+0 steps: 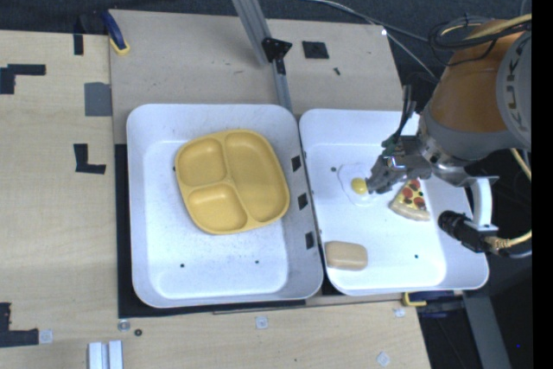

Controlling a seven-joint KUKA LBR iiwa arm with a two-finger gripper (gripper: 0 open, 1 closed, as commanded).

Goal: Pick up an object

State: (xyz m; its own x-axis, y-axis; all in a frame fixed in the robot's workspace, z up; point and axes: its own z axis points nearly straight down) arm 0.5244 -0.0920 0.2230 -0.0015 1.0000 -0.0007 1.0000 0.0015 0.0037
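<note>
The surface (216, 65) was a plain tan board with two shallow white bins sitting side by side on it. The left bin (155, 264) had a yellow divided plate (232, 181) lying flat in it, three compartments, tilted a bit. Over in the right bin (449, 268) the gripper (378, 182) was down low near the middle, its tip right at a small yellow and white piece (359, 187), basically touching it from the right. Couldn't tell from this angle if the fingers were spread or closed. A toy pizza slice (410, 199) lay just beside the gripper's right, and a tan bread-like lump (346, 255) sat nearer the front edge.
</note>
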